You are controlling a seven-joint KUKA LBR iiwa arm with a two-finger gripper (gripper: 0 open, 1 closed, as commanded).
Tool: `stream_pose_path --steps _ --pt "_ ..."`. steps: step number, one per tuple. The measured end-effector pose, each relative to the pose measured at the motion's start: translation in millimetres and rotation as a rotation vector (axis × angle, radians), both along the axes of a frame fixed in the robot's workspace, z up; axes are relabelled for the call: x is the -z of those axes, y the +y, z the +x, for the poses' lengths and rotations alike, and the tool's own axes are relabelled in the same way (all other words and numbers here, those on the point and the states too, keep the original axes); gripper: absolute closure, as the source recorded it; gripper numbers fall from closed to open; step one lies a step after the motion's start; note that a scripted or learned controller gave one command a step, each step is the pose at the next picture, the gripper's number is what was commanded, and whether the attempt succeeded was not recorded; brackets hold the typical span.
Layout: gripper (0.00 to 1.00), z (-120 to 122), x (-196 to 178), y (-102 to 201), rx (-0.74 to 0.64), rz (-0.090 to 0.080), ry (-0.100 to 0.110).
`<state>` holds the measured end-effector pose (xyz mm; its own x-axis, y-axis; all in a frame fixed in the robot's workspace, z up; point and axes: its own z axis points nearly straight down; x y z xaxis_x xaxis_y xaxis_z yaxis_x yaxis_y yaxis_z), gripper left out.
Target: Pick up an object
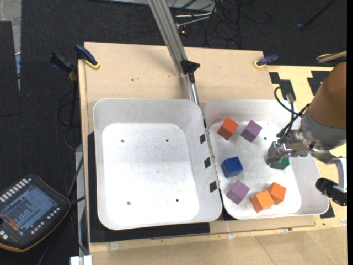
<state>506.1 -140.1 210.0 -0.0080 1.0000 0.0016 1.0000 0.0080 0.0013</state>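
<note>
The right bin (259, 106) holds several small blocks: an orange one (228, 128) and a purple one (251, 131) toward the back, a blue one (232, 166) in the middle, a purple one (239, 191) and two orange ones (262, 201) (277, 192) at the front. My gripper (276, 160) is down in this bin's right half, right over a green block (284, 163) that peeks out beside it. Whether the block sits between the fingers is hidden.
The left bin (105, 148) stands beside the right one on the wooden bench. A metal pole (168, 29) slants in from the top to the bins' shared rim. A teach pendant (25, 211) lies at the lower left, off the bench.
</note>
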Motion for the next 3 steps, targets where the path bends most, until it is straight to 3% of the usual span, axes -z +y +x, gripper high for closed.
stream_pose_path --steps 3 --pt "1.00 50.8 -1.8 156.5 -0.001 0.000 0.000"
